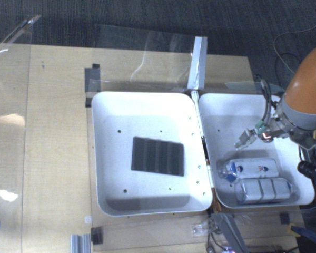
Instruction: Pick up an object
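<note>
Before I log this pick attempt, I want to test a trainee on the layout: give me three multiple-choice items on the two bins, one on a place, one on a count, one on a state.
1. Where does the dark ribbed mat lie?
A. In the left bin
B. In the right bin
C. On the bare bench

2. How many clear plastic bottles lie in the right bin?
A. None
B. Two
C. Four

3. How does the bottle with the blue cap rest?
A. Upright on its base
B. On its side
C. Propped against the left bin's wall

Answers:
1 A: the mat sits flat near the middle of the left bin's floor.
2 B: the capped bottle and a second bottle lie side by side near the bin's front.
3 B: its cap points toward the divider.
</note>
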`<state>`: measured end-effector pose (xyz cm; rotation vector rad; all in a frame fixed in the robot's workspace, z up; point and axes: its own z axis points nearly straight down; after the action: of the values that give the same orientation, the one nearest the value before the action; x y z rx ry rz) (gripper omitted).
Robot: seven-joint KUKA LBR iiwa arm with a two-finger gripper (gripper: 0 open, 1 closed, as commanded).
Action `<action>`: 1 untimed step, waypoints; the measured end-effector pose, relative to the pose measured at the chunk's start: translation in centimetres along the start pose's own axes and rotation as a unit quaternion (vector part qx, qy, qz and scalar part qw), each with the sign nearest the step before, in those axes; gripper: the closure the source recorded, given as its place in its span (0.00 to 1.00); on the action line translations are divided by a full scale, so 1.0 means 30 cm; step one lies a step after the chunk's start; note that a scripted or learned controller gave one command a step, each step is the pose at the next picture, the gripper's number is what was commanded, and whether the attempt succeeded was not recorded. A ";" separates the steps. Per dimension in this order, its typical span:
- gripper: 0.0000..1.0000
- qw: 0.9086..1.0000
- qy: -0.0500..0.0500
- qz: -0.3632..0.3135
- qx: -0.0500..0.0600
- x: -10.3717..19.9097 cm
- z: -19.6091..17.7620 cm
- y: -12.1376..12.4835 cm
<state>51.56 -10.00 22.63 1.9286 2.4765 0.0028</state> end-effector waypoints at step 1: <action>0.00 0.998 -0.003 -0.057 -0.009 0.027 0.453 -0.050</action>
<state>49.95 -9.57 9.04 1.7745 2.5694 0.0172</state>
